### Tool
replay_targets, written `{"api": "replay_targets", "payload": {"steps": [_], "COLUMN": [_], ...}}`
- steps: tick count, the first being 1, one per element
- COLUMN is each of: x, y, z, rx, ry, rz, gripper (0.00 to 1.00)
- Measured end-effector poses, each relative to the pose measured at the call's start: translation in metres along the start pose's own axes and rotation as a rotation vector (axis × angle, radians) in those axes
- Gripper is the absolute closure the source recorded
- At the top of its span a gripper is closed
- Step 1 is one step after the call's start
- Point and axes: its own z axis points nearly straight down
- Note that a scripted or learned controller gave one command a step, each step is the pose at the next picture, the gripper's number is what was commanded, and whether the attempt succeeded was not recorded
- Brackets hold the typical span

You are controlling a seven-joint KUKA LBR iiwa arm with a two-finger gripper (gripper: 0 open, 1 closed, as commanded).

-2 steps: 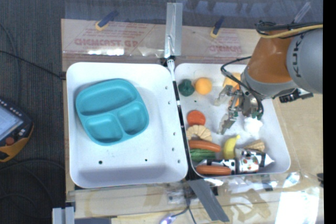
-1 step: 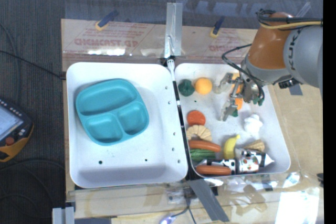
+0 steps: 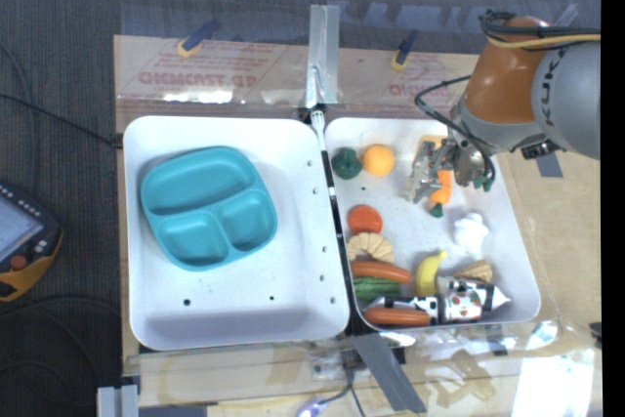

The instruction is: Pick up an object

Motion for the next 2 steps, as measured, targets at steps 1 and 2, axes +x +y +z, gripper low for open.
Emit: {"api": "replay_targets", "payload": {"steps": [1, 2], "x": [0.079, 0.001], "y": [0.065, 0.080], "z": [-0.084, -0.167], "rx": [-0.002, 0.001], "ry": [0.021, 0.019], "rz": [0.357, 0.515], "gripper": [1.00, 1.00]}}
